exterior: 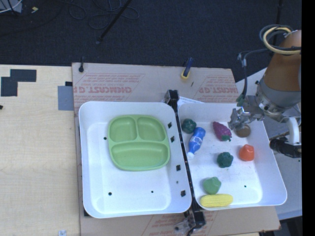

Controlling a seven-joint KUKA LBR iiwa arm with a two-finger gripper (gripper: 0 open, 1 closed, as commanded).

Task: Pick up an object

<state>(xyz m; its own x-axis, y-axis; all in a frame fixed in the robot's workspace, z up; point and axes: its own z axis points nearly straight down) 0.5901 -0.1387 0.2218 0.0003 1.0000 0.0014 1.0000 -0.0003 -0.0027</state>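
Note:
The right bin [268, 183] holds several toy foods: a purple eggplant [222, 131], a blue bottle [196, 140], a dark green piece [188, 126], a dark green broccoli [225, 159], an orange piece [246, 153], a green pepper [212, 185] and a yellow corn cob [216, 200]. My gripper [239, 119] hangs over the bin's upper right part, just right of the eggplant. A small brown round thing [242, 131] sits right under the gripper's tip; whether it is touched is unclear.
The left bin [93, 181] carries a light green divided plate [138, 142]. A black divider [179, 146] runs between the bins. A cardboard sheet [123, 85] lies under both, with a blue and yellow clip [186, 69] at its far edge.

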